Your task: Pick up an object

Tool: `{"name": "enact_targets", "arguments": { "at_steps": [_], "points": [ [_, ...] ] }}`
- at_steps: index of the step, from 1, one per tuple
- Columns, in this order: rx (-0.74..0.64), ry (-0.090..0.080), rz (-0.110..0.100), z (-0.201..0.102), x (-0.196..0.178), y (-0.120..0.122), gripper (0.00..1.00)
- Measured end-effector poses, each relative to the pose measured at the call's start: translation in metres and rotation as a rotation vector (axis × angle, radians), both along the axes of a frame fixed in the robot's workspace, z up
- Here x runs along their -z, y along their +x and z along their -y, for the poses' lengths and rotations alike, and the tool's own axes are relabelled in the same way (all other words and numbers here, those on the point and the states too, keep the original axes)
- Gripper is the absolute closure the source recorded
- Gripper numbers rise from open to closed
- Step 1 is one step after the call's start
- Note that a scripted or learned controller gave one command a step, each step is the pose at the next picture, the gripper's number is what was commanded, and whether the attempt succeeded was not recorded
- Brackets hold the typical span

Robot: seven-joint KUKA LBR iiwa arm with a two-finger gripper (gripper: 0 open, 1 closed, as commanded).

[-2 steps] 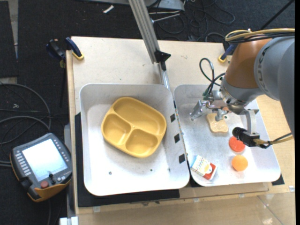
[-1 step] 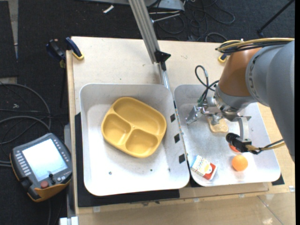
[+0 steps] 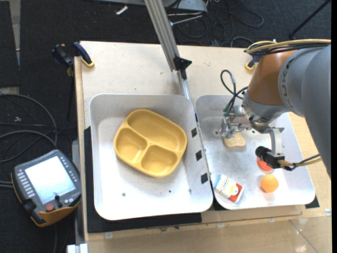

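Claw (image 3: 230, 132): low in the right bin (image 3: 300, 186), near its back-left corner; released or clenched, cannot tell. Tan lump (image 3: 235, 140): directly beneath the claw, touching or nearly so.

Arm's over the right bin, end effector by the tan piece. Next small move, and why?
Probably a short straight descent onto the tan piece, then close. The end effector sits at that piece's upper left edge in the right bin, and nothing shows between its fingers. The orange ball and the small carton lie farther off, so the tan piece looks the nearest target.
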State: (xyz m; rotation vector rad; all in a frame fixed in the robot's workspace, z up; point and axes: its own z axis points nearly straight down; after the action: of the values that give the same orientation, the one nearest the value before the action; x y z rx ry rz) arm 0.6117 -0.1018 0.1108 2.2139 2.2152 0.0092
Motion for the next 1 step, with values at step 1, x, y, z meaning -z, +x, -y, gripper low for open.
{"name": "enact_targets", "arguments": {
  "at_steps": [1],
  "points": [
    [0.001,0.001,-0.006,0.0095,-0.0503,-0.0010,1.00]
  ]
}}
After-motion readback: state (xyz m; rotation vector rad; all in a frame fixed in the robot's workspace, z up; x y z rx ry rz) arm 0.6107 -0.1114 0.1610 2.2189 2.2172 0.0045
